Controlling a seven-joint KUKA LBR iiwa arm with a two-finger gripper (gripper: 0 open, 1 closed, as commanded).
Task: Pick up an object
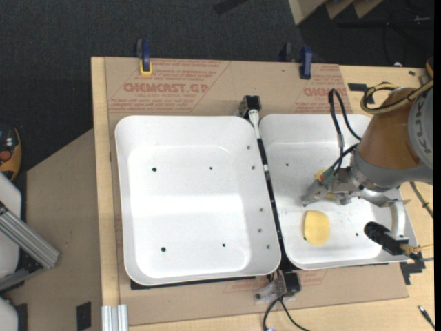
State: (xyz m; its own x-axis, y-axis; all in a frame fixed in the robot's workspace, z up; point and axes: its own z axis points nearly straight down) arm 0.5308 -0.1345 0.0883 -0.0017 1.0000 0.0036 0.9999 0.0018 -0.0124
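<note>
Hovering gripper [318, 193] (finger state unclear) just above yellow object [317, 227], near right bin [289, 143] front edge.

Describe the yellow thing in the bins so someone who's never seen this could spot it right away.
Find the right-hand white bin, the one the arm reaches into. Near its front edge lies a small rounded yellow object, just below the pincer. It is the one yellow spot on the white floor.
</note>
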